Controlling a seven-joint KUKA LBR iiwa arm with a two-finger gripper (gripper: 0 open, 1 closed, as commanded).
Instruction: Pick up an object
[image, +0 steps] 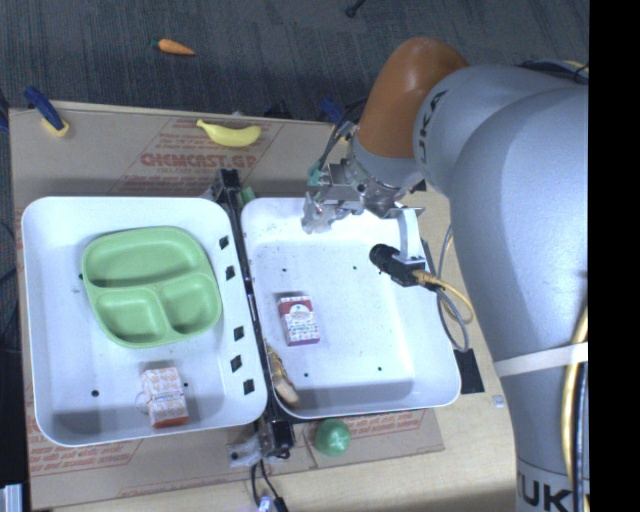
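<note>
One small red carton (298, 320) lies flat near the middle of the right bin (420, 385), probably light and stiff, best pinched across its short sides. Bare floor surrounds it; the nearest wall stands left. I cannot tell the state of the gripper (322, 210), near the far rim.

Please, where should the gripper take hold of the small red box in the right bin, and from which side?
Probably from straight above, closing across the two long sides of the red box. It lies flat on the right bin floor, apart from the walls, so both sides look free.
</note>
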